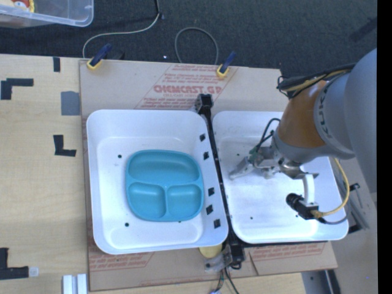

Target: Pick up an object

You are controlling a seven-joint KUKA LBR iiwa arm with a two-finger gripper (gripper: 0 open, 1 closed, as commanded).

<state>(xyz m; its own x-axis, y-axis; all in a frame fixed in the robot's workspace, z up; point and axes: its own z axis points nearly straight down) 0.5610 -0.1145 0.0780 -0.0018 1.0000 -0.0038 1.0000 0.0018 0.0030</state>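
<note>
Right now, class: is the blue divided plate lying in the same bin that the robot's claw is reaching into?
No. The blue divided plate lies in the left bin, while the claw is over the right bin.

Red "CHEMCAST GP" on the brown board (184, 87)

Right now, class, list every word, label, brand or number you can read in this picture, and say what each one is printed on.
"CHEMCAST GP": red print on the brown board under the two white bins, above the left bin; the last letters are only partly legible.
Smaller red print below that line: too blurred to read.
Red print on the board's lower edge: too small to read.
</note>
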